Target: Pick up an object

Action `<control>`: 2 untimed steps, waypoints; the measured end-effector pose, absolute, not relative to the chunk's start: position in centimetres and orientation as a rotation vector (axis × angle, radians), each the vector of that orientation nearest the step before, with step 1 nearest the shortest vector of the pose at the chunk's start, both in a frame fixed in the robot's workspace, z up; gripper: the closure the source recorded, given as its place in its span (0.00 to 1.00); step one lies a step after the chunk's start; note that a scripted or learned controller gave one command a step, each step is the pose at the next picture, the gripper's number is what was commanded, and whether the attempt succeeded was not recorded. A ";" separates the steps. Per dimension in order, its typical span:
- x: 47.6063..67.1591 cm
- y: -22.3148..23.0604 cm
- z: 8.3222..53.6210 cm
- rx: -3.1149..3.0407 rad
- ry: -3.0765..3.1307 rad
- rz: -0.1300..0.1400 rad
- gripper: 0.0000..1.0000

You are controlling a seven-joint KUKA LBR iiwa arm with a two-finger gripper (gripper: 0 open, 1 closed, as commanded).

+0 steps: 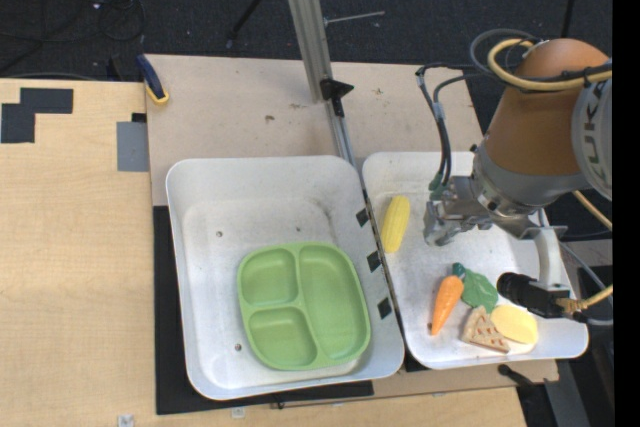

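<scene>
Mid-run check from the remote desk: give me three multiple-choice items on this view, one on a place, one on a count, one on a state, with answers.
1. Where does the corn cob lie?
A. In the right bin, near its left wall
B. On the green tray
C. On the bench outside the bins

2. How many compartments does the green tray have?
A. Two
B. Three
C. Five

3. How does the carrot stand relative to the tool?
A. Clamped in the tool
B. Lying on the bin floor, apart from the tool
C. Resting inside the green tray

Answers:
1. A, the yellow cob lies just inside the right bin beside the divide.
2. B, two compartments above and one below show.
3. B, the carrot lies nearer the camera than the tool, beside the cheese wedge.
</scene>
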State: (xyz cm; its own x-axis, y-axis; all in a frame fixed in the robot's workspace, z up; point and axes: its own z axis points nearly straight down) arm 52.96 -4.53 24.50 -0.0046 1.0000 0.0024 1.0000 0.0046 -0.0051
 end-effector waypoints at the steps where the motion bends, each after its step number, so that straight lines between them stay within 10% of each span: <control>1: 52.3 0.7 25.0 -2.212 -2.224 0.002 1.00; 2: 50.8 6.8 23.9 -2.211 -2.224 0.004 1.00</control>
